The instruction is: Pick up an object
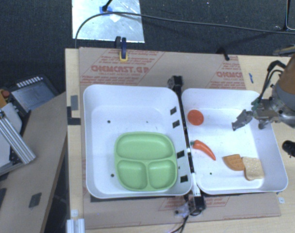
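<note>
While spread above the right bin (pixel 269 144), tool (pixel 252 120) over bare white floor, brown bench (pixel 152 62) beneath.

White bins (pixel 99 106) hold a green divided plate (pixel 145 160), orange disc (pixel 195 117), red-orange pepper (pixel 204 149) and tan bread (pixel 244 165).

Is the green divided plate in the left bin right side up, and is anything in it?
Right side up and empty: the green divided plate shows all three hollows facing the camera, each bare green, lying flat in the left bin.
</note>
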`<state>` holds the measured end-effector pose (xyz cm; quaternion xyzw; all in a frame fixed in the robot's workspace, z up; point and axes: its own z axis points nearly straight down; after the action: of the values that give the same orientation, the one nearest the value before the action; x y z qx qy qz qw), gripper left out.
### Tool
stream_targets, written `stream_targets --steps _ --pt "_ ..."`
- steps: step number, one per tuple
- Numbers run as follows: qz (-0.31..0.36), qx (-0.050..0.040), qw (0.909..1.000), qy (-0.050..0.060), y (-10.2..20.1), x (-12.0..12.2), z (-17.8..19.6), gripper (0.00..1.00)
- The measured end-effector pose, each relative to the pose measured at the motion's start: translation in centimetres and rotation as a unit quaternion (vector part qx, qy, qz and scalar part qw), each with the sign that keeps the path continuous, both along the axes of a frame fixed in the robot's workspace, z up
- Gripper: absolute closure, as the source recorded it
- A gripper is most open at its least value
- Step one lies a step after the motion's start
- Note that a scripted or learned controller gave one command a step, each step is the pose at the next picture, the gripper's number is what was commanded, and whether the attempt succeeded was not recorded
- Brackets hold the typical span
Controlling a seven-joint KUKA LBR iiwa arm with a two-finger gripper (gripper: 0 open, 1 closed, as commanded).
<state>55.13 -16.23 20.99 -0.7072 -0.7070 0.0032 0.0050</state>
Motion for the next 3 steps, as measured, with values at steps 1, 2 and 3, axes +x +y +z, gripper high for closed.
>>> stream_targets --steps 1,2,3 --pt "0.002 -0.0014 1.0 -0.007 0.0 0.3 0.7 0.0" --pt "0.002 -0.0009 1.0 -0.006 0.9 0.7 -4.0 0.0" --pt "0.001 -0.0009 1.0 -0.005 1.0 1.3 -8.3 0.0"
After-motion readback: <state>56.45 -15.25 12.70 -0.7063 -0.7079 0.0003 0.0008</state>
